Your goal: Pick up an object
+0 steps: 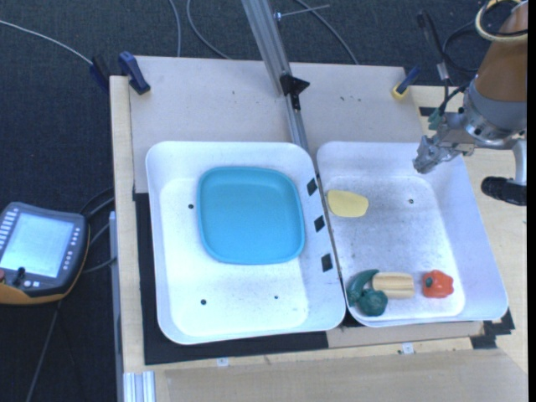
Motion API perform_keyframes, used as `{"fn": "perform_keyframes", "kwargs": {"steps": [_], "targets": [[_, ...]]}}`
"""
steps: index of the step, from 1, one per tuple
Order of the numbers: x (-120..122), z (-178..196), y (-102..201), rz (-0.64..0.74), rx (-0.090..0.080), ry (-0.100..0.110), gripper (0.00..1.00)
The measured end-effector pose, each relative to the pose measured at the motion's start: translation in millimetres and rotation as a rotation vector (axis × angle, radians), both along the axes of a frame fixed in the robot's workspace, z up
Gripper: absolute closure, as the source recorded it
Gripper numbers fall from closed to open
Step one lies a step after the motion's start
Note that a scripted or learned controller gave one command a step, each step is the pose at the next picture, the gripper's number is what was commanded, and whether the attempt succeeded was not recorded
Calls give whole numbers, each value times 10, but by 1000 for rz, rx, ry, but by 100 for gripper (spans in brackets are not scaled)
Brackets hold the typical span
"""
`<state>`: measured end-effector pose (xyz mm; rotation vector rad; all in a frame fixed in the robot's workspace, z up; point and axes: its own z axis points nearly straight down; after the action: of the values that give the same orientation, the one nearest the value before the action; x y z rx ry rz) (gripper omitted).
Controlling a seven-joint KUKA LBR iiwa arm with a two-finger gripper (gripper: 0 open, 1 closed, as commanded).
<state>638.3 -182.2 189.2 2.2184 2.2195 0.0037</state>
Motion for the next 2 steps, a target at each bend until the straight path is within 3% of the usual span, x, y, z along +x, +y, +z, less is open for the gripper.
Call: {"fn": "perform_keyframes", "kwargs": {"steps": [1, 2], "targets": [[9, 430, -1, 0, 0, -1, 100], [-115, 543, 484, 3, 2, 2, 100]]}}
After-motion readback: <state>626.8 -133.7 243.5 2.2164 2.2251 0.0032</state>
